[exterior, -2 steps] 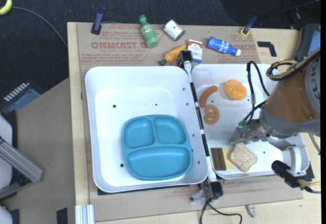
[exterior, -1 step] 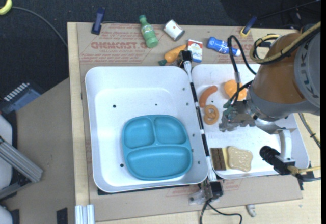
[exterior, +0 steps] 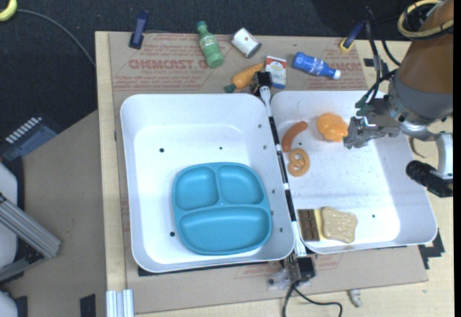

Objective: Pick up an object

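The right bin (exterior: 382, 186) holds an orange fruit-shaped piece (exterior: 331, 126), a brown sausage (exterior: 292, 134), a pretzel (exterior: 298, 161), a slice of toast (exterior: 338, 224) and a small dark bar (exterior: 308, 225). My gripper (exterior: 356, 137) hangs low over the bin's upper right part, just to the right of the orange piece and almost touching it. Nothing shows between its fingers. The arm's orange band (exterior: 428, 56) rises behind it at the right edge.
The left bin (exterior: 144, 164) holds a blue divided plate (exterior: 221, 207). Behind the bins on the board lie a green bottle (exterior: 210, 45), a white cup (exterior: 245, 42), a blue bottle (exterior: 315, 65), a small carton (exterior: 275, 70), a carrot-like piece (exterior: 245, 78) and a blue marker (exterior: 138, 29).
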Action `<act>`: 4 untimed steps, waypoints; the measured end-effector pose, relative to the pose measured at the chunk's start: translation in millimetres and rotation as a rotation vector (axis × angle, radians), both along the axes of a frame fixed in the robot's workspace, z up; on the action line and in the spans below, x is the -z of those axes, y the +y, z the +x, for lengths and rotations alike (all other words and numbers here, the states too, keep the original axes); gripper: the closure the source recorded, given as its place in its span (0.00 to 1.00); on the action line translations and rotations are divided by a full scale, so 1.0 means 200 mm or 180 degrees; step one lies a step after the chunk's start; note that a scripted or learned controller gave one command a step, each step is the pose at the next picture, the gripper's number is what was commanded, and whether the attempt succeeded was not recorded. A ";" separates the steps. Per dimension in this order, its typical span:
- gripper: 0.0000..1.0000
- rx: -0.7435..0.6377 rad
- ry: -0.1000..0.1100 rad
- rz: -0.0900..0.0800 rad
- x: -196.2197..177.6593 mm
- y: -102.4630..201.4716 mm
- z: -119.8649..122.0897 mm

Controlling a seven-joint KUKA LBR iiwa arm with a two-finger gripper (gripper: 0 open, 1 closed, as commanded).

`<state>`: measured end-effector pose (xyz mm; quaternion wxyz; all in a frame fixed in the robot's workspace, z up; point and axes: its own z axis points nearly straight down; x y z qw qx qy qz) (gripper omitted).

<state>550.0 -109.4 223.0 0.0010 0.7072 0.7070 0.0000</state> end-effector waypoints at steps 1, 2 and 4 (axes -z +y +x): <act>0.00 -0.0002 0.0003 0.0002 0.00 0.00 0.00; 0.00 -0.0004 0.0002 -0.0001 0.33 -0.06 0.30; 1.00 -0.0007 -0.0011 -0.0010 0.57 -0.24 0.54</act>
